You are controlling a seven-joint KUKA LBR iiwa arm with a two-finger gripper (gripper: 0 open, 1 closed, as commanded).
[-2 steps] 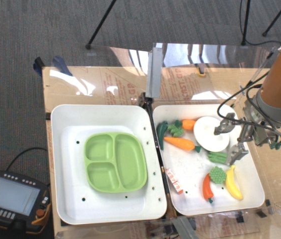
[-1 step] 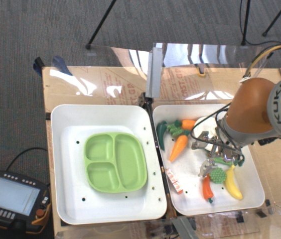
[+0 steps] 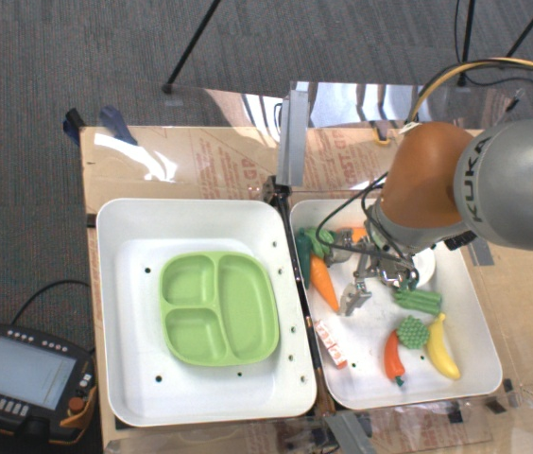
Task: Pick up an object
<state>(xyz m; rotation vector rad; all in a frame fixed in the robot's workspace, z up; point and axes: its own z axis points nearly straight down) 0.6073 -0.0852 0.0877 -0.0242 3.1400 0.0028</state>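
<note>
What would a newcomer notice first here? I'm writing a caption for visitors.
The grey KUKA arm with its orange band reaches in from the right, its gripper low over the right bin, beside a toy carrot. A toy banana lies nearer the front. The left bin holds a green divided plate.

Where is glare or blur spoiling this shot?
Camera view: bright glare on the clear sheet behind the left bin; the end effector looks slightly soft; the green plate and banana are evenly lit and sharp.
</note>
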